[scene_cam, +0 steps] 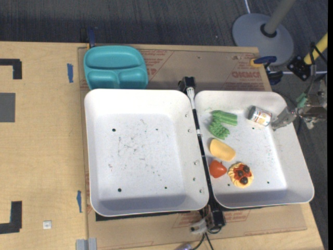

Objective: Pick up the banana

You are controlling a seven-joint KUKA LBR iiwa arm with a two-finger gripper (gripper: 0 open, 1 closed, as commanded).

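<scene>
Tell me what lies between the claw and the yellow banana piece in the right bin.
In the camera view, a small silver can with an orange label lies between the claw and the yellow banana piece; otherwise bare white bin floor.

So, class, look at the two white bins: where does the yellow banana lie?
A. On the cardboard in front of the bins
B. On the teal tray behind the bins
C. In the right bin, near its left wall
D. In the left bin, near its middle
C: the banana lies in the right bin, close to its left wall, between the green toy and the red toy.
</scene>
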